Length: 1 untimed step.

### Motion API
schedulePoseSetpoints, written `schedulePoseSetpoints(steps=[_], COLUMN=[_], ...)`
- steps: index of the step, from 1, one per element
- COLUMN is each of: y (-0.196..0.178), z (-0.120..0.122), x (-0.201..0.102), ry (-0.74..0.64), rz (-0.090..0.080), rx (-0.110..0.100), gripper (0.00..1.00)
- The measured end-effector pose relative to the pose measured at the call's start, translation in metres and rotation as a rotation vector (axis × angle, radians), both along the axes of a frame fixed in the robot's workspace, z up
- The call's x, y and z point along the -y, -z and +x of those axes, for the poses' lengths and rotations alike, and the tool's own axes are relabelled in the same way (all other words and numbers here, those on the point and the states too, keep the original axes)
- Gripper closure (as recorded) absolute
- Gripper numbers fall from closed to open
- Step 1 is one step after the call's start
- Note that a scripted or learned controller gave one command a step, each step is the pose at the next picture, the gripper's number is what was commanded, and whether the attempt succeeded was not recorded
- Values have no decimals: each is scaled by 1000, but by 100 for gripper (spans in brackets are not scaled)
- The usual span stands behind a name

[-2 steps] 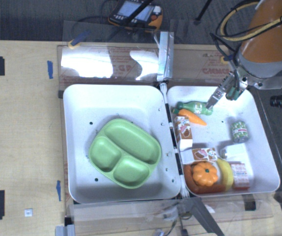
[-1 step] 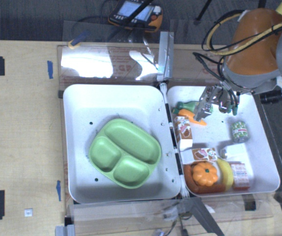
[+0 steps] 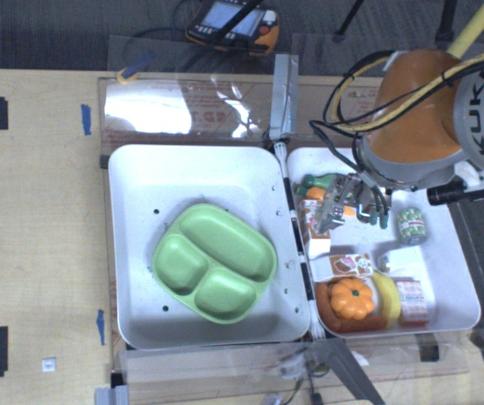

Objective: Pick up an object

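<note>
Your arm [image 3: 419, 108] comes in from the right and hangs over the back of the right bin [image 3: 457, 264], with the claw [image 3: 341, 202] pointing down toward the bin's back left corner. You can't tell how far open the claw is, or whether it's got anything, since it's a blurry tangle down there. Right around it you've got a small orange and green thing [image 3: 312, 186] by the back wall and a red and white packet [image 3: 314, 222] just beside the divider.

Further front in that bin sits a little pumpkin [image 3: 352, 299], touching a banana [image 3: 386, 297] on its right, with a red and white carton [image 3: 413, 300] next to that. A green patterned can [image 3: 411, 225] sits near the right side.

The left bin [image 3: 141, 184] holds a green divided plate [image 3: 215, 262], lying flat on the worktop side of things.
</note>
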State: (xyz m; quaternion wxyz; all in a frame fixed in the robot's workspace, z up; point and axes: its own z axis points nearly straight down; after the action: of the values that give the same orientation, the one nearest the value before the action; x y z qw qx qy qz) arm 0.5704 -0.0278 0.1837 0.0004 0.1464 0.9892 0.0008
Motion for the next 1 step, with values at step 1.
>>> schedulePoseSetpoints(steps=[1], y=[-86], z=[36], x=[8], ry=[58], rz=[-1], rx=[2], gripper=[100])
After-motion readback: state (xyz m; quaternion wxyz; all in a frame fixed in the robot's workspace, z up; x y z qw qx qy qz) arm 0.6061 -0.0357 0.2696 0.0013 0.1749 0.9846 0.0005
